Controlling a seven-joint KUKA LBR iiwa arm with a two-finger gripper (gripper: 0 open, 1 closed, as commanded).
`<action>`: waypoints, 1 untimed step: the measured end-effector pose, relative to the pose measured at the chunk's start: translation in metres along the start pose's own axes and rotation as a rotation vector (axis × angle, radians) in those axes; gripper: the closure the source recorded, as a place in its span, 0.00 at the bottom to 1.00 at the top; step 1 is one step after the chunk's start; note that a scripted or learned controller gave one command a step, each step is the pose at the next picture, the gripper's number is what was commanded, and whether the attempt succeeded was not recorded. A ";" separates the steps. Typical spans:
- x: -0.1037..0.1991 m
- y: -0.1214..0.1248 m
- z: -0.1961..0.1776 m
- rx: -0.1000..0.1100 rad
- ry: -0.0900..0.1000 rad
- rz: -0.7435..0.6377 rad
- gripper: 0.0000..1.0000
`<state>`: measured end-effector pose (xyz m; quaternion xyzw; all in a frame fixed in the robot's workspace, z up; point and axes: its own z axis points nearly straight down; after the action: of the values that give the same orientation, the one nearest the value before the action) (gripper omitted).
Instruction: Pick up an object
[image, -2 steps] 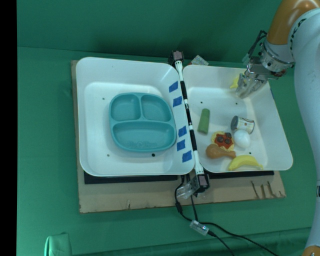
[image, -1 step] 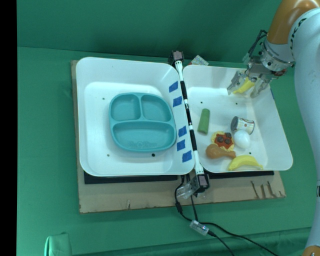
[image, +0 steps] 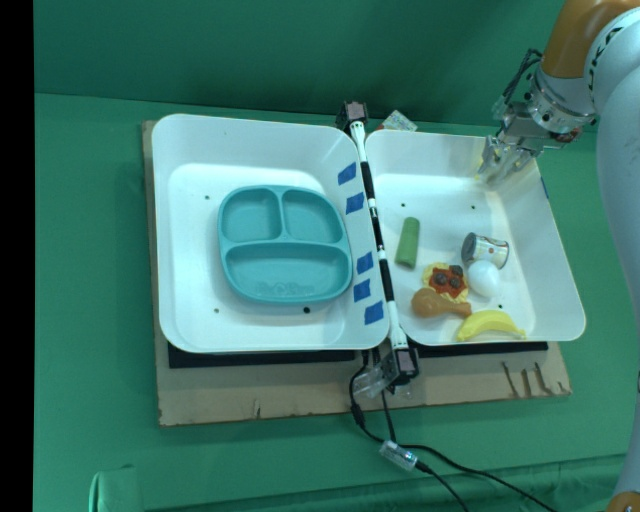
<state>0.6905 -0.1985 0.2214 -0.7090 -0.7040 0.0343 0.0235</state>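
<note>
I've got the gripper (image: 497, 165) over the right bin's (image: 560, 290) far corner; finger state unclear, nothing picked, toys untouched.

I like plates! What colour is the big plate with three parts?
The divided plate is teal blue, seen in the camera view, lying in the left bin.

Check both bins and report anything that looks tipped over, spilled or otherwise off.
One thing stands out: the small can in the right bin lies on its side, beside the white egg. The green cylinder, chicken leg and banana lie loose but intact. The teal tray sits flat in the left bin.
</note>
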 end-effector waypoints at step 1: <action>0.000 0.000 0.000 0.001 -0.001 0.000 0.00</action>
<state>0.6905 -0.1987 0.2213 -0.7091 -0.7038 0.0347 0.0235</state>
